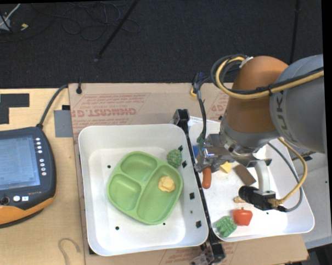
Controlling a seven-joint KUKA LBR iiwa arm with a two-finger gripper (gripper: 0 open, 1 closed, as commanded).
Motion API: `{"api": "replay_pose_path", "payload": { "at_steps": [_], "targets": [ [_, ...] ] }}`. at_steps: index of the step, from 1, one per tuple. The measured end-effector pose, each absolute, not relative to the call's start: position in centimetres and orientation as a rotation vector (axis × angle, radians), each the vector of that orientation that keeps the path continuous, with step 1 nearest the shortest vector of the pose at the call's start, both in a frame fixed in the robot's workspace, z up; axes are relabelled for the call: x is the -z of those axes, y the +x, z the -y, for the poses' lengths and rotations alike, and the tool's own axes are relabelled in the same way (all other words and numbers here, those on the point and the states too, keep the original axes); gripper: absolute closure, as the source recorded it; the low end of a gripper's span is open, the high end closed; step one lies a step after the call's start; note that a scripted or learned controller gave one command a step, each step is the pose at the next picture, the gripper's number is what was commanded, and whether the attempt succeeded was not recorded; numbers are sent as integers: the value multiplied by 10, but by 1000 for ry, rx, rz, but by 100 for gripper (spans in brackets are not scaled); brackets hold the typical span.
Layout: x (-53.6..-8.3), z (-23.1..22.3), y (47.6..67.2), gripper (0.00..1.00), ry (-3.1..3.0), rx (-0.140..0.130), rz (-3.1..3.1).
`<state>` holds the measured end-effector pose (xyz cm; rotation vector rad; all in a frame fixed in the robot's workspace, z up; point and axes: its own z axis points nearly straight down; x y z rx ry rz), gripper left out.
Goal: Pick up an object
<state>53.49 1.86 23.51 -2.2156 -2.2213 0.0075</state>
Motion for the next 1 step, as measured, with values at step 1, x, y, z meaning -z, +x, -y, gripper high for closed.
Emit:
{"api": "replay_pose_path", "payload": {
  "at_steps": [1],
  "targets": [
    [-216,-17,529,100,-2215,-13,2217]
  ]
}}
